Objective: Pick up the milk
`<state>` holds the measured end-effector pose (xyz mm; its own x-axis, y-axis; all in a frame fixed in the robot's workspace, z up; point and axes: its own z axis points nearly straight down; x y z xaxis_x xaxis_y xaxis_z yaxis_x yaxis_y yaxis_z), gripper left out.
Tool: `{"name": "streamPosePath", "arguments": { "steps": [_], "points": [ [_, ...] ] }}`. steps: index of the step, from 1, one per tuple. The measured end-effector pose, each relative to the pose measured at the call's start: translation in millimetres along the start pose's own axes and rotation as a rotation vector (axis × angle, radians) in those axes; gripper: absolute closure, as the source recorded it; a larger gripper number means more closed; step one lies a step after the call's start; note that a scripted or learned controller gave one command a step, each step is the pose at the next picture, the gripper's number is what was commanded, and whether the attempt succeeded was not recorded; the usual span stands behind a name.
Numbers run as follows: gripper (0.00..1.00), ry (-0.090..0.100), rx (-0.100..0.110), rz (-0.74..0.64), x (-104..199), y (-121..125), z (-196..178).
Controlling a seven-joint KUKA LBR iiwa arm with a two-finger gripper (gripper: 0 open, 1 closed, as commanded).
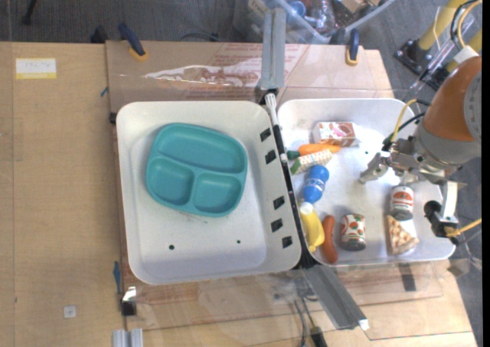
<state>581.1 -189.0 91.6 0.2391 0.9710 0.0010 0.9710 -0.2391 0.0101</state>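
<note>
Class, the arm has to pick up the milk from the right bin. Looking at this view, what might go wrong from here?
1. The gripper hangs over bare bin floor, apart from the milk, the blue-and-white bottle by the divider, so it may close on nothing.
2. The milk is crowded: a carrot above it and a banana below could get knocked or grabbed instead.
3. The milk lies close to the divider, leaving little room for the jaws.

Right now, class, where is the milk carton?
The milk carton lies at the back of the right bin, just behind the carrot.
</note>
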Motion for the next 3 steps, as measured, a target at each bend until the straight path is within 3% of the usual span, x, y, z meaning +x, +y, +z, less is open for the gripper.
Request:
{"name": "streamPosePath", "arguments": {
  "steps": [1,2,3],
  "points": [
    [0.00,0.008,0.000,-0.042,-26,-66,0],
    [0.00,0.011,-0.004,-0.055,-35,-87,0],
    [1.00,0.003,-0.007,-0.048,-40,-87,-11]
  ]
}}
